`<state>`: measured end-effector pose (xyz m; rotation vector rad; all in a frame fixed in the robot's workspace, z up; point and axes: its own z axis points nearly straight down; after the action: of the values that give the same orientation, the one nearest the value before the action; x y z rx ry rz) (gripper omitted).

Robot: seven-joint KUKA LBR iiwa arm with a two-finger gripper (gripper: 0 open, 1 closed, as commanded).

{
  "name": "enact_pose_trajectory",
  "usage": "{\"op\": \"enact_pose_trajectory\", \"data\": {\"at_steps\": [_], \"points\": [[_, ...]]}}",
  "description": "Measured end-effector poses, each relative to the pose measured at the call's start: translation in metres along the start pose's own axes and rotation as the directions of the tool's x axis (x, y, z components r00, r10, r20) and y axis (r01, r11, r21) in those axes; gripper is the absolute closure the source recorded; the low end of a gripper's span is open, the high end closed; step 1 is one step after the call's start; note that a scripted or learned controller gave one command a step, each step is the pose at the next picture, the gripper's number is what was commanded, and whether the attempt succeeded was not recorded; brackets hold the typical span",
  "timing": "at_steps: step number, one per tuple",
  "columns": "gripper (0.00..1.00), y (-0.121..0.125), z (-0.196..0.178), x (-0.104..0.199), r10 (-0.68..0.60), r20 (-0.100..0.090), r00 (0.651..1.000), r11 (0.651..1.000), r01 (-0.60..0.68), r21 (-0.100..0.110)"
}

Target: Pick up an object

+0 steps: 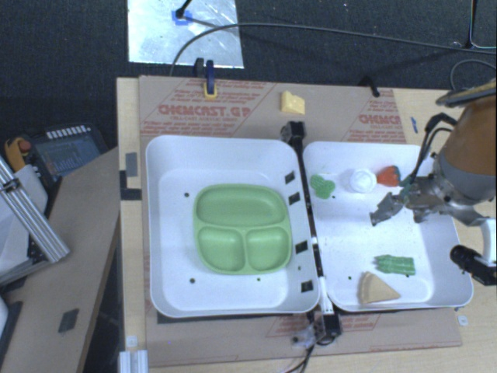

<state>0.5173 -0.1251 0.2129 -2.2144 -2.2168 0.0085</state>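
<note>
Looking down on the worktop (404, 111), you see two shallow white bins side by side. The left bin (167, 231) holds a pale green divided plate (242, 228), lying flat near its middle, one large compartment toward the back and two smaller ones toward the front.

The right bin (446, 290) carries the loose objects. Along its back part sit a small green piece (321, 185), a white round piece (362, 180) just beside it, and an orange-red piece (387, 176) touching or nearly touching the white one. Toward the front lie a green leafy-looking item (394, 265) and, just in front of it, a tan wedge (377, 289); the two are close but you can see a sliver of bin between them.

Your arm (474, 150) comes in from the right, over the right bin. Its jaws (384, 209) hang over bare bin floor, between the back row and the front pair, with nothing seen between them. Whether they are apart or together, you cannot tell from this angle.

A yellow block (293, 102) rests on the worktop behind the bins.
</note>
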Motion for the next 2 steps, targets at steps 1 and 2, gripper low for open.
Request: {"op": "enact_pose_trajectory", "data": {"at_steps": [1, 2], "points": [[0.0, 0.003, -0.005, 0.0, -0.002, 0.002, 1.0, 1.0, 0.002, -0.011], [0.0, 0.003, 0.052, -0.009, 0.0, 0.001, 1.0, 1.0, 0.0, -0.006]]}}
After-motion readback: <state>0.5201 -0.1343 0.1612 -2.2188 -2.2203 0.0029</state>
